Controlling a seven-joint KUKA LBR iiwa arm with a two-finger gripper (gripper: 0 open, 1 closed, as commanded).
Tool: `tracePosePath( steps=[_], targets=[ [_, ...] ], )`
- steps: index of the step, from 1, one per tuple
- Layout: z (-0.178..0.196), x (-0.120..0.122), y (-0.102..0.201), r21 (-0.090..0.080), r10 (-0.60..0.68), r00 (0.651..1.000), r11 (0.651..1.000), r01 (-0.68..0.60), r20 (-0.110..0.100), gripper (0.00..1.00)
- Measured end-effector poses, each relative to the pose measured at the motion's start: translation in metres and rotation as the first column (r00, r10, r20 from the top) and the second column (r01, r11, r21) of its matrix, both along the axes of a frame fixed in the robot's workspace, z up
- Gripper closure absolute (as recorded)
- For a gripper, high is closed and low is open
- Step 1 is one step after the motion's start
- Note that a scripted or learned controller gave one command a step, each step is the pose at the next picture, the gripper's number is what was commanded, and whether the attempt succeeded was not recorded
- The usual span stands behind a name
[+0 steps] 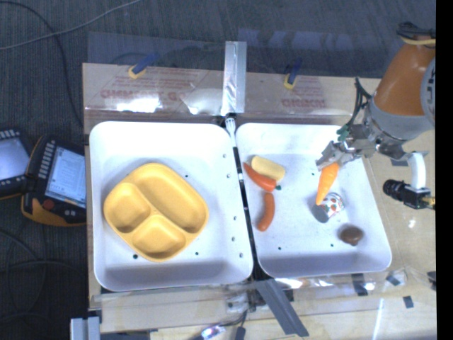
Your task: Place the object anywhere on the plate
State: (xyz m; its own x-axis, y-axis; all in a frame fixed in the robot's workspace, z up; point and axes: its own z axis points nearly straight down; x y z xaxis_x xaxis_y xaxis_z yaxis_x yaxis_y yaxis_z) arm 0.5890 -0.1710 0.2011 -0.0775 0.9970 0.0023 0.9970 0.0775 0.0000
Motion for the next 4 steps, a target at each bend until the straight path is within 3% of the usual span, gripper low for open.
tracePosePath(
  steps=[1, 2, 3, 4],
  targets=[
    [-0.033, -0.028, 0.077, -0.001, -0.19, 0.982, 0.982, 0.19, -0.004, 1.0],
    [-0.019, -0.002, 0.15, -0.003, 0.026, 1.0, 1.0, -0.026, -0.003, 1.0],
    [-0.006, -0.026, 0.232, -0.002, 0.114, 0.993, 0.993, -0.114, -0.003, 1.0],
    [-0.006, -0.026, 0.232, -0.002, 0.114, 0.993, 0.993, -0.114, -0.003, 0.0]
  ],
)
